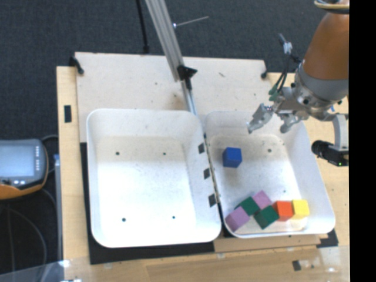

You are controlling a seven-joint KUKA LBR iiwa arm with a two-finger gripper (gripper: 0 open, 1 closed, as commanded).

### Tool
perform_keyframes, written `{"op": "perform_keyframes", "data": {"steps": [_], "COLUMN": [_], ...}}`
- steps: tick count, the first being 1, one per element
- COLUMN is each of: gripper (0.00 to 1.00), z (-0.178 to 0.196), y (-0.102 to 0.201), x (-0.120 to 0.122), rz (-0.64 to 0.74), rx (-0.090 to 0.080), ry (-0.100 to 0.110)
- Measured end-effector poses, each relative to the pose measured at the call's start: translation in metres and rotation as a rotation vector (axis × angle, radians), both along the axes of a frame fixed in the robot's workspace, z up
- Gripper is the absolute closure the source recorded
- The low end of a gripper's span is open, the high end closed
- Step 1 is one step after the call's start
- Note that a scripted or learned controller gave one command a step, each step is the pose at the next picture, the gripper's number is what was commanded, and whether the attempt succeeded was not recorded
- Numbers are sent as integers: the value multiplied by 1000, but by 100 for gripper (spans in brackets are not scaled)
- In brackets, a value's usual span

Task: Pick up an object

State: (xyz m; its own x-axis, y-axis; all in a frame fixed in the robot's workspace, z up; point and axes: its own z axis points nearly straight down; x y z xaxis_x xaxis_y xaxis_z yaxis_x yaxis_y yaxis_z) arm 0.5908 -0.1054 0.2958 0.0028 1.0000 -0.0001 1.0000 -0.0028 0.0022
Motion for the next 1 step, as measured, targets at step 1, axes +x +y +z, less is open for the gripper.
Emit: {"op": "perform_keyframes", "data": {"steps": [1], "gripper": [0], "z": [-192], "y": [-46], "x": [89], "rz": [4], "rx": [-3], "ry": [5]}}
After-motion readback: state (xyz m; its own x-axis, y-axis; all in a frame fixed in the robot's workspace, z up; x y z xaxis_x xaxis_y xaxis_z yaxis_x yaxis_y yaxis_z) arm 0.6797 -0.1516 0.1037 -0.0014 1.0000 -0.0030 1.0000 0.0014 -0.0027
